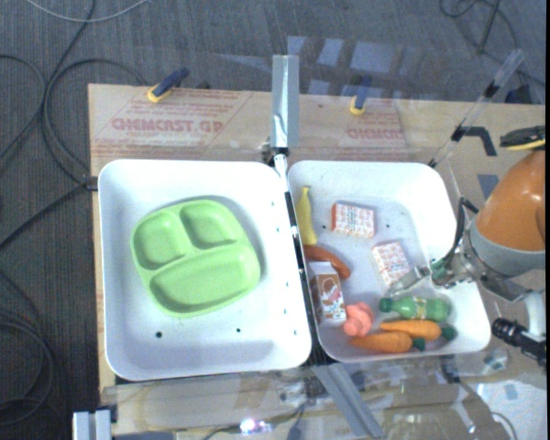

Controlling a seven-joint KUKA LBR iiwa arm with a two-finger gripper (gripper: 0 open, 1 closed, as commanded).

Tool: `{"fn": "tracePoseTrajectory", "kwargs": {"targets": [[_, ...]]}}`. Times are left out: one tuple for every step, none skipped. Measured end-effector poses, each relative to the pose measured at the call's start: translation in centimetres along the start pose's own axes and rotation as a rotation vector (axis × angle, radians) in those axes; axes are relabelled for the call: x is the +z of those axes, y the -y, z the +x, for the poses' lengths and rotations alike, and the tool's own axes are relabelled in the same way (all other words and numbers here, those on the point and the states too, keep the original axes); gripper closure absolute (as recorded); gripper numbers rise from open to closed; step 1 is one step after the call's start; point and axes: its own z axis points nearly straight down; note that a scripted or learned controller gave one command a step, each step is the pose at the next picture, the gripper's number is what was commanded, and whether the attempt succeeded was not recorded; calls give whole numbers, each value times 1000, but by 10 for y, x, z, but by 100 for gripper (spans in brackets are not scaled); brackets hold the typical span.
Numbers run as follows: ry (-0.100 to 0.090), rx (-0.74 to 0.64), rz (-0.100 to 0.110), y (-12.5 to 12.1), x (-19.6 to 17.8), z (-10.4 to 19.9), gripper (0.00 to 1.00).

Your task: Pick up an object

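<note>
The right bin (440, 186) holds several toy foods. A yellow banana (304, 214) lies along its left wall, with a red-and-white packet (353, 218) beside it. A second packet (391, 261) sits mid-bin. A red sausage (330, 260) and a brown carton (327, 297) lie lower left. A pink piece (357, 319), two orange carrots (412, 330) (383, 343) and a green item (414, 308) crowd the front. My gripper (437, 273) hangs low at the bin's right side, just right of the second packet and above the green item.
The left bin (119, 337) carries a green divided plate (197, 255). A metal post (284, 108) rises behind the seam between the bins. The arm's orange band (524, 204) overhangs the right bin's right wall. Cables lie on the floor at left.
</note>
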Motion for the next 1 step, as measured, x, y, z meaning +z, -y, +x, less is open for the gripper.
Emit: {"fn": "tracePoseTrajectory", "kwargs": {"targets": [[6,-198,11,-2,11,6,0]]}}
